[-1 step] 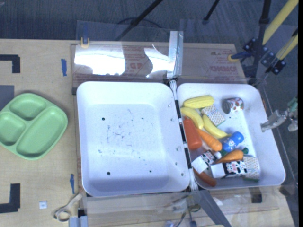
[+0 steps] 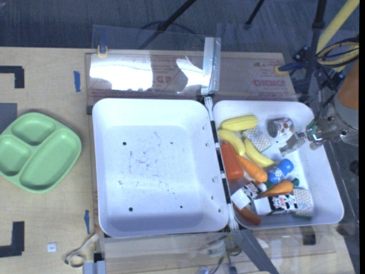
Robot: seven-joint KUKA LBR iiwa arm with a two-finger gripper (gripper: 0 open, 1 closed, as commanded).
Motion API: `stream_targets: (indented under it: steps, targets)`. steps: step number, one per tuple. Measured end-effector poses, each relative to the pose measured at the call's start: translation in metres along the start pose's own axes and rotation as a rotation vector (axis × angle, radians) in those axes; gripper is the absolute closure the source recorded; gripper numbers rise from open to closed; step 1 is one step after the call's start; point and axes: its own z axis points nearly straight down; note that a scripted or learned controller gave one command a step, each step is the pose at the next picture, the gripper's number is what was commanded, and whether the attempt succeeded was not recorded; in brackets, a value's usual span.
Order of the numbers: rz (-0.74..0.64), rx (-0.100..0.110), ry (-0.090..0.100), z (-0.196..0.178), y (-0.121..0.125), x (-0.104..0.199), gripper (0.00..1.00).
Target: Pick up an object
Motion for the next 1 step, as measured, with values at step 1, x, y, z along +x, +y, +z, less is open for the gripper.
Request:
stream_targets:
  steps: [1]
  targets:
    - [-0.071,-0.003,-0.002,-0.0304,0.0075,-0.0031,0.00]
